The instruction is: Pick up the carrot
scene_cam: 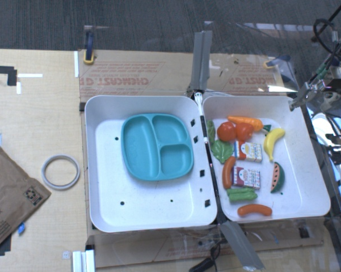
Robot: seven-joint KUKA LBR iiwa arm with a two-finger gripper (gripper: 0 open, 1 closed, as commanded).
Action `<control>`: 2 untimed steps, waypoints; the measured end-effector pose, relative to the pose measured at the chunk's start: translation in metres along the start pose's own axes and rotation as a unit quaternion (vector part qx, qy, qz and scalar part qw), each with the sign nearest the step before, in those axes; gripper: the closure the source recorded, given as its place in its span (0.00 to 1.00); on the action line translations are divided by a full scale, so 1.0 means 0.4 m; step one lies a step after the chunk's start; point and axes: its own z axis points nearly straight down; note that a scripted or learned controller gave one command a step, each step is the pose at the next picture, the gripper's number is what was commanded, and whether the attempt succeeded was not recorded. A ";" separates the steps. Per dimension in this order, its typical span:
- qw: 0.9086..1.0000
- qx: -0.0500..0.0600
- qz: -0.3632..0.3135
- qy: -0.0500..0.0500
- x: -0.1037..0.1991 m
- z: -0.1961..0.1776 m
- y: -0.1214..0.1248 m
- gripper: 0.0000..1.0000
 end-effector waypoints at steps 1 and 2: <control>1.000 0.000 0.004 0.000 0.007 0.131 0.036 0.00; 0.991 -0.004 0.137 0.000 0.118 0.435 0.132 0.00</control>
